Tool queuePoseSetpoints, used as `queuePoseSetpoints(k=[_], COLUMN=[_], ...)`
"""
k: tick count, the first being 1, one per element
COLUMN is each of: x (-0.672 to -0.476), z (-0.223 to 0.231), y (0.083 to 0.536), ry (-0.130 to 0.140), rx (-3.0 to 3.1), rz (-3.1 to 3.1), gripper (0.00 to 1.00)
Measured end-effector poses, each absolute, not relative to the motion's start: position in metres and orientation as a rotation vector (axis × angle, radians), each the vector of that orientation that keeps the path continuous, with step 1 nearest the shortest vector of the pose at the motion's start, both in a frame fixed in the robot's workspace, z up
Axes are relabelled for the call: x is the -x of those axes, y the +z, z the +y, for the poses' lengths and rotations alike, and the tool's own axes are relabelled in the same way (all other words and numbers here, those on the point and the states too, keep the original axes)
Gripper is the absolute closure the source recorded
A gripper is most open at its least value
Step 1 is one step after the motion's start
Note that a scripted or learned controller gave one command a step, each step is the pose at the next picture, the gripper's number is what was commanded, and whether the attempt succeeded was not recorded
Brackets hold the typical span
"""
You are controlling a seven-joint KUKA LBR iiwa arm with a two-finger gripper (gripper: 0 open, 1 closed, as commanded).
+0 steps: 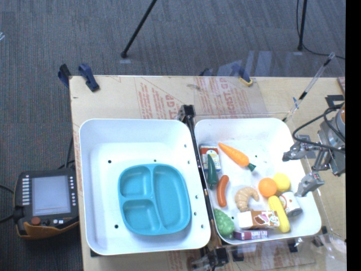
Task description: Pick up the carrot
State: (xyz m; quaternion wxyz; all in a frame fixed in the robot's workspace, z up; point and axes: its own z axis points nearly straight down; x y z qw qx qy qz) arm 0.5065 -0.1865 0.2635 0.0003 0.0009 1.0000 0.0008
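Overhead, grey carpet surrounds the cardboard-topped bench [141, 97] — the carrot [236, 155] lies in the right bin [248, 126], while the gripper [302, 168] hangs beside its rim, fingers apart.

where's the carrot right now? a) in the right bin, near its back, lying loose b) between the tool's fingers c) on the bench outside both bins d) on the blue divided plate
a. The carrot lies on the floor of the right bin, toward its back, behind the croissant and the orange, while the tool sits apart from it at the bin's right edge.
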Motion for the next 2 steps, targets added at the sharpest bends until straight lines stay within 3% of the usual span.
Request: queuePoseSetpoints(k=[1, 2], x=[-0.527, -0.531], z=[-0.173, -0.158], y=[0.132, 0.106], ry=[0.012, -0.001], rx=[0.086, -0.078], rz=[3.154, 3.134], gripper=[0.0, 0.0])
